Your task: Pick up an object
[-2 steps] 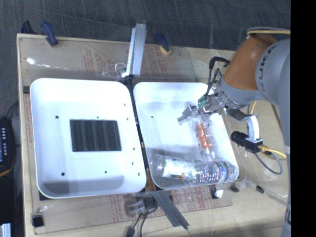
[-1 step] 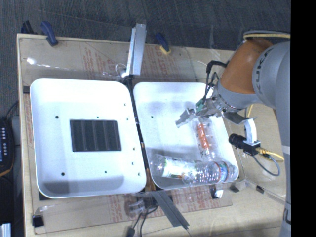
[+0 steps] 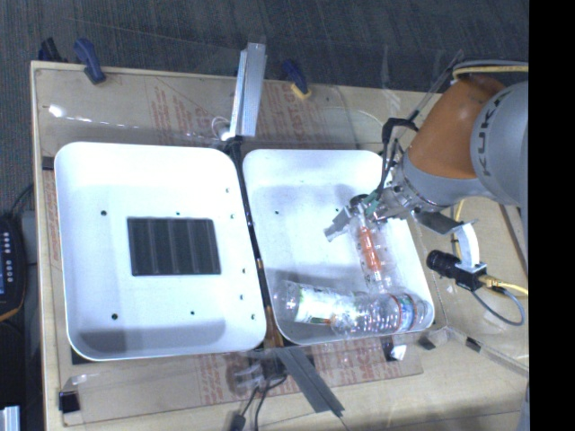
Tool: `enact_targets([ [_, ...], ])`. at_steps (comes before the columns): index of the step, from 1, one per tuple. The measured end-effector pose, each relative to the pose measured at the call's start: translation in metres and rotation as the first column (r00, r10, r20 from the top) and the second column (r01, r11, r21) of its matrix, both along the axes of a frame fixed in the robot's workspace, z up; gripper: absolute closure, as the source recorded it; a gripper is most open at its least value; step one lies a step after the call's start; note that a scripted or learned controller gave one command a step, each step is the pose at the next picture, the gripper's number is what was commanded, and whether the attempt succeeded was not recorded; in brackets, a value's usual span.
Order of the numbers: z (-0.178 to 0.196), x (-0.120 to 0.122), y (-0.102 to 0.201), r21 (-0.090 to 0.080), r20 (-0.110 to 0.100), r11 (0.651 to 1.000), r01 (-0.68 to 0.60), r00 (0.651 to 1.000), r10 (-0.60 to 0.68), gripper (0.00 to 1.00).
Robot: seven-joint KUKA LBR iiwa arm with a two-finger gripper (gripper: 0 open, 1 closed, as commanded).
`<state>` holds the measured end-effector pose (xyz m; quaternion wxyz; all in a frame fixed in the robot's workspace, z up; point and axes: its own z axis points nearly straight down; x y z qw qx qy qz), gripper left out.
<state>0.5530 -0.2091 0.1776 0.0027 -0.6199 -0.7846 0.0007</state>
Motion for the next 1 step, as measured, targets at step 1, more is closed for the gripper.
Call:
enact_targets([
  [1, 0.0202, -0.0193, 0.0227, 0.0, 0.001, 0.997, -0.075, 0.997, 0.075, 0.0],
])
